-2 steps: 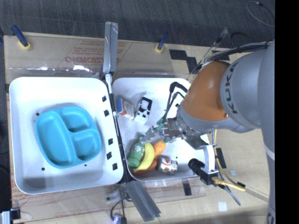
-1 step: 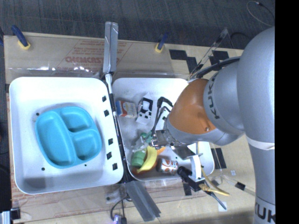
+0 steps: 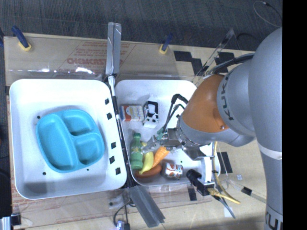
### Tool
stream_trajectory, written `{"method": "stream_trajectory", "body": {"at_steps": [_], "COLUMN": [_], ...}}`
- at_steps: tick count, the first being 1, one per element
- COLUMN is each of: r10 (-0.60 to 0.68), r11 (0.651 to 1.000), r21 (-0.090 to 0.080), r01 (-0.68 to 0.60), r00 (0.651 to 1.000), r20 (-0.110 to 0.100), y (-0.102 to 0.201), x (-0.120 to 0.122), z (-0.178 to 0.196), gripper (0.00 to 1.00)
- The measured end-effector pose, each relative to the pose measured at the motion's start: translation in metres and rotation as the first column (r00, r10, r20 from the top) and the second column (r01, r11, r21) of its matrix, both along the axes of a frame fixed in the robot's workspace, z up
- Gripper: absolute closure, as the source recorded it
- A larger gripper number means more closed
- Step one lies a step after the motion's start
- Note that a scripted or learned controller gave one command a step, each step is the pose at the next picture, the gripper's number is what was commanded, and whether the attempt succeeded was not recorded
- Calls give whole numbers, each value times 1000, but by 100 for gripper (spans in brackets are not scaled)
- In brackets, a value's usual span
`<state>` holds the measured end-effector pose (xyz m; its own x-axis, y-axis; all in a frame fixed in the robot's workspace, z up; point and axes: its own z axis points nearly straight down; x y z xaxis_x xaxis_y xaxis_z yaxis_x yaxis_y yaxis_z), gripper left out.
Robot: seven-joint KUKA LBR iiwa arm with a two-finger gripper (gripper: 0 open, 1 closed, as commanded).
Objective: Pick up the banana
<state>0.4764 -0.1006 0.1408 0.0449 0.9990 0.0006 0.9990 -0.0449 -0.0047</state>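
Note:
The yellow banana (image 3: 147,162) lies near the front left of the right bin (image 3: 144,86), between a green bottle (image 3: 136,152) and an orange carrot (image 3: 161,153). My gripper (image 3: 163,139) hangs low over the bin, just above and right of the banana, close to the carrot's upper end. The grey arm with its orange band (image 3: 206,111) covers the bin's right half. Nothing is visibly held.
The right bin also holds a small orange-and-white carton (image 3: 134,113), a white-and-black object (image 3: 151,114), a metal can (image 3: 173,171) and a reddish-brown item (image 3: 148,173) under the banana. In the left bin (image 3: 29,92) lies a blue divided plate (image 3: 70,139).

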Motion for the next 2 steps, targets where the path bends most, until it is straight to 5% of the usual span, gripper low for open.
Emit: {"method": "stream_trajectory", "body": {"at_steps": [1, 2], "r10": [-31, -27], "r11": [999, 1000], "r21": [-11, -7], "r01": [32, 27], "r00": [999, 999], "r20": [25, 22], "y": [0, 1], "x": [32, 33], "z": [-38, -32], "gripper": [0, 100]}}
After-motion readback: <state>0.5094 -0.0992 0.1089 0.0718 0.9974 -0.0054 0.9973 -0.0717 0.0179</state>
